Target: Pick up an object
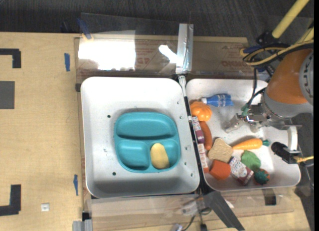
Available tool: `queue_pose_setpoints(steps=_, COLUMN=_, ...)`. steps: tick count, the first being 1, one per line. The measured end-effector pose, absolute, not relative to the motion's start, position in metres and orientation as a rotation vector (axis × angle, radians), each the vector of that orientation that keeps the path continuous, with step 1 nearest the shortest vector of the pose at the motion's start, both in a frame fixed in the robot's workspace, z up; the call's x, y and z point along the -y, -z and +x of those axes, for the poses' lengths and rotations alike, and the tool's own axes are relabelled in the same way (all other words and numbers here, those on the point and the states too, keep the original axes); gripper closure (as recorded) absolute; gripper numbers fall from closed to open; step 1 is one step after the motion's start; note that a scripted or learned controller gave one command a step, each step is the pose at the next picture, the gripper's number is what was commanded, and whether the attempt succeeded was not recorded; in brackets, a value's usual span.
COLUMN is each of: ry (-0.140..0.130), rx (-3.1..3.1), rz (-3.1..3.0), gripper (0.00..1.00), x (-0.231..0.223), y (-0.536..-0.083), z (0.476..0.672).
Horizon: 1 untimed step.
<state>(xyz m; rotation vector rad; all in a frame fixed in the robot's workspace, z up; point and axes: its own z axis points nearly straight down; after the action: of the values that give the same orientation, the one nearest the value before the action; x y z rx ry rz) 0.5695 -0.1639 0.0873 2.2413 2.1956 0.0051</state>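
Note:
The right bin (286, 176) holds several toy foods: an orange fruit (199, 110), a blue bottle (218, 100), a carrot (247, 144), a slice of bread (220, 150), a green vegetable (250, 158) and a red-and-white packet (240, 170). My gripper (234, 123) hangs low over the middle of this bin. It is just above the carrot and to the right of the orange fruit. Nothing visibly hangs from it. The arm's orange band (293, 81) is at the bin's right rim.
The left bin (94, 125) holds a teal divided plate (144, 137) with a yellow potato-like piece (159, 155) in its lower right compartment. A dark red strip (201, 131) lies along the wall between the bins. Cables (259, 53) trail behind the right bin.

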Motion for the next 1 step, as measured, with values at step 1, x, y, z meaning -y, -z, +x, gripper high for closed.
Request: queue_pose_setpoints(steps=1, ry=-0.006, rx=-2.074, rz=2.355, gripper=0.0, x=0.1301, y=-0.0877, z=0.5705)
